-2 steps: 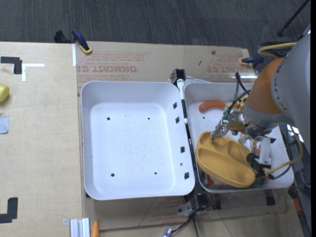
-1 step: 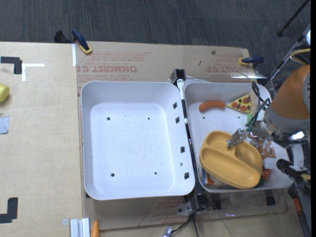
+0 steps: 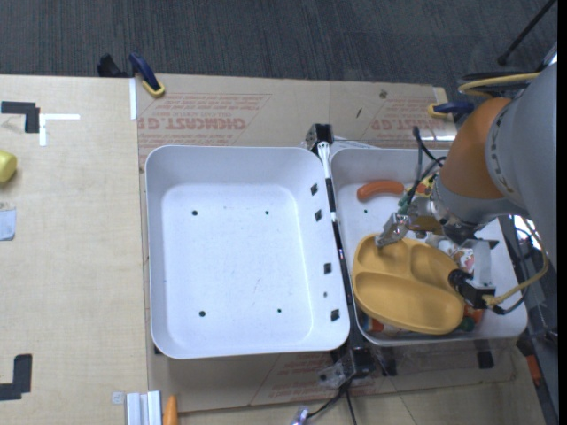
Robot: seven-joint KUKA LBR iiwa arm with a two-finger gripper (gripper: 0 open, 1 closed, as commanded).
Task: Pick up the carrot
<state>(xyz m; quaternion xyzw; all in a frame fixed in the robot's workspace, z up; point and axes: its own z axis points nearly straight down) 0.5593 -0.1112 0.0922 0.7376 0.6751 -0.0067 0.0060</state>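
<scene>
The carrot (image 3: 381,189), a short orange stick, lies flat near the far left corner of the right bin (image 3: 347,162). My gripper (image 3: 392,232) hangs low in that bin, a little nearer the camera than the carrot and slightly to its right, over the far rim of a yellow divided plate (image 3: 407,290). Nothing shows between the gripper and the carrot, and the two are apart. The grey arm with its orange band (image 3: 474,149) reaches in from the right and hides the bin's right side.
The yellow plate fills the near half of the right bin, with small items (image 3: 474,304) peeking out at its right edge. The left bin (image 3: 159,264) sits alongside. A blue clamp (image 3: 146,73) and a yellow object (image 3: 5,166) lie on the bench.
</scene>
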